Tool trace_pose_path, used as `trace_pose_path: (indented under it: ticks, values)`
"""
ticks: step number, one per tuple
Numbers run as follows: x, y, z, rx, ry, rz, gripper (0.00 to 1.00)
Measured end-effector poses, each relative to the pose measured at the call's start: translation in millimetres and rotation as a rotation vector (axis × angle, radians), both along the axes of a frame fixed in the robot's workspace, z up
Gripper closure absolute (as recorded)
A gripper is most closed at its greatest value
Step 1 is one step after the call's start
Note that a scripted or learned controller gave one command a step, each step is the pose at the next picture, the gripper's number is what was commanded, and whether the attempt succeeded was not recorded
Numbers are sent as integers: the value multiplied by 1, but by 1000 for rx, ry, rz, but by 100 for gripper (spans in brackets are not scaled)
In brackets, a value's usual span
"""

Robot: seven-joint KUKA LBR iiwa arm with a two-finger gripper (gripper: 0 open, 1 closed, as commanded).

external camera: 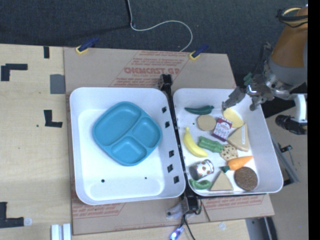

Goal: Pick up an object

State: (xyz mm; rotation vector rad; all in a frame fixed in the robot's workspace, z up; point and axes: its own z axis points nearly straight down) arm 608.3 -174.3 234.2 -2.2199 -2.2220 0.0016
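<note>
- You have the grey arm with the orange band (292, 44) reaching in from the right, with its two-finger gripper (245, 100) poised above the far right part of the right-hand shallow white bin (267, 149).
- The two dark fingers (231, 101) are spread apart, and nothing sits between them, so no object is held.
- The pickable things all lie in that right bin: a dark green toy pepper (199, 109), a tan round biscuit-like piece (205, 122), a pale yellow rounded piece (233, 117), a small maroon packet (221, 129), a yellow toy banana (191, 143), a green toy pickle (210, 145), an orange toy carrot (239, 162), a brown round cookie (246, 178) and a small red-and-white can (202, 170).
- The pale yellow piece lies closest to the gripper, just beside the fingers in this view; you cannot tell from the slant whether the fingers are at its height or well above it.
- The left-hand white bin (80, 134) bears a blue divided plastic plate (127, 133), well apart from the gripper.
- Judged from this, the task is at its early stage: the approach is made, but the descent, the closing of the fingers and the lift all remain to be done.
- The objects are packed closely, so you should expect a neighbour to be nudged when the fingers come down.
</note>
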Motion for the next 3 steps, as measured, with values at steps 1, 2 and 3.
trace_pose_path:
  ticks: [1,2,3]
  values:
    - [-69,77,-56,6,12,4,0]
    - [-80,118,-50,1,3,2,0]
    - [-77,159,-50,2,1,4,0]
